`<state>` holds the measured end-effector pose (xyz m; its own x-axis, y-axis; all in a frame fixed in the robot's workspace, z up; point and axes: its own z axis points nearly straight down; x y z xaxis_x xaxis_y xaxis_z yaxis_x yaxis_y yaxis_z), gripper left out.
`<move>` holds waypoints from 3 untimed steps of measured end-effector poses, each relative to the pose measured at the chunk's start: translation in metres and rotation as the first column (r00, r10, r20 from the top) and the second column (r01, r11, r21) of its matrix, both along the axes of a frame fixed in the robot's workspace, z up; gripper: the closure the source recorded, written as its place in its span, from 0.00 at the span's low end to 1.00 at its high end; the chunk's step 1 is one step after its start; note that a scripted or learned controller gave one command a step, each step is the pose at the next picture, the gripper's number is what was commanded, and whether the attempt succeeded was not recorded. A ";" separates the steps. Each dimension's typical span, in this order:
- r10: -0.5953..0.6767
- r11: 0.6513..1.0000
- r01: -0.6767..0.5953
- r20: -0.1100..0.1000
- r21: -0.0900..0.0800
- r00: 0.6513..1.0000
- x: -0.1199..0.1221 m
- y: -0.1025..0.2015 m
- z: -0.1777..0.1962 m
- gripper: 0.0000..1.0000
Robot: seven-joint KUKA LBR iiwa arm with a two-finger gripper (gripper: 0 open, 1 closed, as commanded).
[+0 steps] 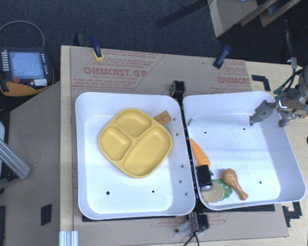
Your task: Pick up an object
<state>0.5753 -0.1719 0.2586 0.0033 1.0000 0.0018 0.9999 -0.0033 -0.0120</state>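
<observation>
We start with the table (65, 141), a board that carries two shallow white bins side by side, and we place everything from our fingers (272, 115), which hang over the far right part of the right bin (276, 157). The two fingers look spread, one reaching left toward the bin's middle and one on the right near the rim, and nothing sits between them. Well away to the left of the fingers, the left bin (89, 188) holds a yellow divided plate (136, 142), with a small brown block (163, 117) touching its far edge. Nearer to us, down and to the left of the fingers, the task's candidates are gathered in the right bin's near left corner: an orange carrot (200, 153) lying against the divider wall, its long axis running along that wall; a black block (203, 176) just below it; a pale green round piece (215, 193) beside that; and a toy drumstick (235, 183), the closest of the group to the fingers, with its long axis slanting from upper left to lower right. We judge the drumstick the readiest target: the fingers would need to travel toward the near edge and somewhat left, then close across its narrow shaft rather than along its length.
</observation>
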 end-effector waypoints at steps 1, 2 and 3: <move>0.003 1.000 -0.003 0.012 -0.002 1.000 0.002 0.001 0.007 0.00; 0.002 1.000 -0.002 0.005 0.000 1.000 -0.007 -0.005 -0.048 0.00; 0.003 1.000 -0.003 0.005 0.001 1.000 -0.009 -0.001 -0.092 0.00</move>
